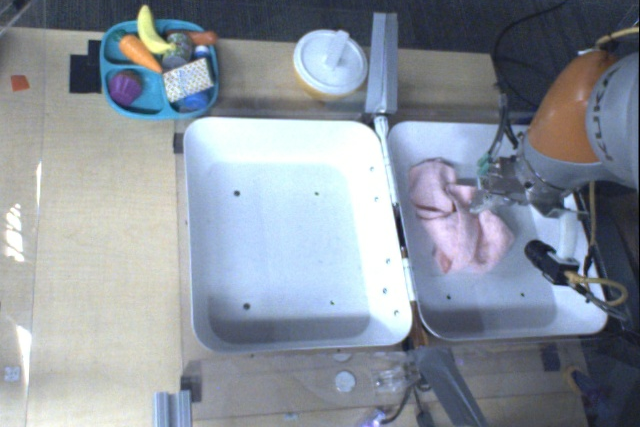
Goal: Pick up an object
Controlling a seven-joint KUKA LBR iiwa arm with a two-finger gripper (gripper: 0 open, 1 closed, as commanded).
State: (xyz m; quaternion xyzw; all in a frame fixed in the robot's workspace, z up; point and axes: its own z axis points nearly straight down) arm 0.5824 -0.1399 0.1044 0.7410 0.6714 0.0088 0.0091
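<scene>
Bench (pixel 90 245): light wood surface, two shallow white bins seated on it side by side.
Left bin (pixel 290 225): the larger in view, bare white floor with a few small dark dots.
Right bin (pixel 480 315): pink cloth lying in it, arm reaching in from the right.
Arm (pixel 590 120): grey body with orange band, lowered over the right bin's right half.
Pink cloth (pixel 450 215): crumpled, spread across the middle of the right bin floor, its right edge met by the gripper.
Gripper (pixel 487 187): set down at the cloth's upper right edge; finger state cannot be told, and no hold on the cloth can be confirmed.
Blue tray (pixel 112 105): on the bench beyond the left bin, filled with toy food.
White lid (pixel 330 62): round, on a yellow container, behind the gap between the bins.
</scene>
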